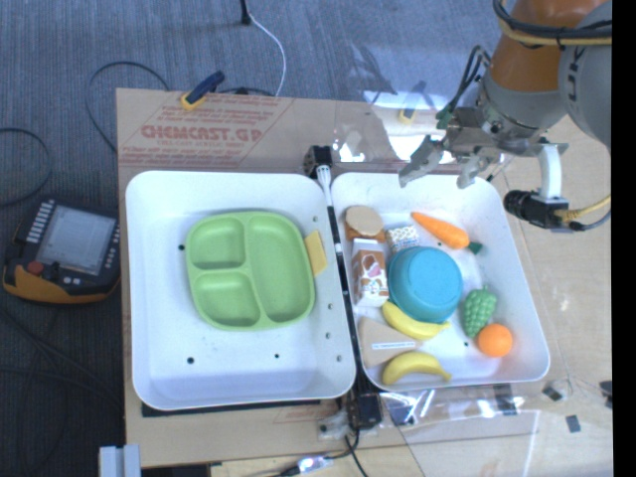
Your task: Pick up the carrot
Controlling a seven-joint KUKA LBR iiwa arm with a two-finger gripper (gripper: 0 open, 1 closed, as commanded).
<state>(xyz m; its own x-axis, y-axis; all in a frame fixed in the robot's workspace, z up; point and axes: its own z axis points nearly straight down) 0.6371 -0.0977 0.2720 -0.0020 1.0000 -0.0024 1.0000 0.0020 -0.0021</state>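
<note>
The gripper (444, 170) hangs over the right bin's (524, 296) far edge, fingers spread apart, holding nothing. The carrot (440, 230) lies just inside that edge, near the far right corner, slanted, touching the blue bowl (426, 282). A good grasp likely means descending with fingers straddling the carrot's width, clear of the bowl.

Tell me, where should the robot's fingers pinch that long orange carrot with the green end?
Probably around the middle of the long orange carrot, coming straight down from above. It lies flat in the right white bin, slanting from upper left to lower right, so the fingers should close across its narrow width. The blue bowl sits close below it, so its upper side looks freer.
</note>
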